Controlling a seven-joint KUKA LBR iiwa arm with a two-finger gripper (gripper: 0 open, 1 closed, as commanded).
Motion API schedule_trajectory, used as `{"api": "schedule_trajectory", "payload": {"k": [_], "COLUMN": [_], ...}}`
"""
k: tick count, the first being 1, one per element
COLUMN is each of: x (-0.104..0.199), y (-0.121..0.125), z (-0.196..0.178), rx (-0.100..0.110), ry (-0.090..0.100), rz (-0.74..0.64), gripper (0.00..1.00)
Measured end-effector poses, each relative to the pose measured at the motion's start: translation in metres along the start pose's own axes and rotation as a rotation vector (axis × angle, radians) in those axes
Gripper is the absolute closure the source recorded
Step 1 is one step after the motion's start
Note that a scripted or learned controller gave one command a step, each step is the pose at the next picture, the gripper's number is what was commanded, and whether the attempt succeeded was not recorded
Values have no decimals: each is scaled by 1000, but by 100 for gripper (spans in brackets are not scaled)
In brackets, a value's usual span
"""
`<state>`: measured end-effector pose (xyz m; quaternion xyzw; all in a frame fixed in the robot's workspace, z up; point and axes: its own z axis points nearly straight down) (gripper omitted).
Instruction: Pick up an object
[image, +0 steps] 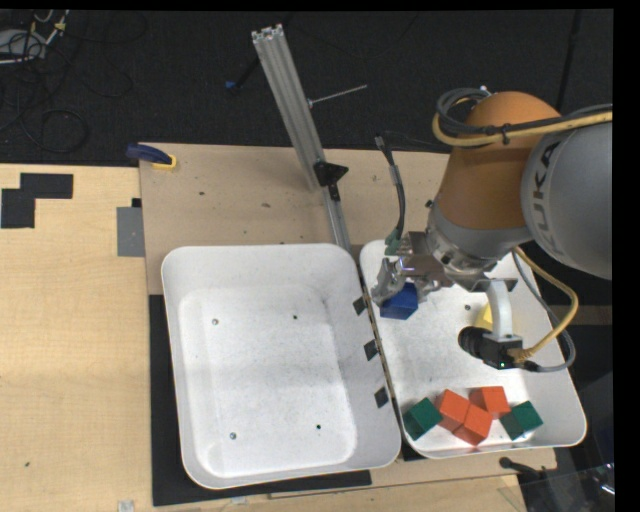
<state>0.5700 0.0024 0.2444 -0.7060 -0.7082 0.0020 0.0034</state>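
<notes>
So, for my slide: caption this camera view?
Claw over small blue cube in right white bin.

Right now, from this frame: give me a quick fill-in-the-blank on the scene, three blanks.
1. The gripper is over the ___ bin in the camera view.
2. The cube at the gripper is ___.
3. The block cluster in that bin's near corner is orange and ___.

Missing words: right; blue; green
</notes>
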Motion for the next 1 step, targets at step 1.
{"api": "schedule_trajectory", "payload": {"k": [1], "x": [59], "y": [-12], "z": [8], "rx": [-1], "ry": [0], "rz": [-2], "gripper": [100]}}
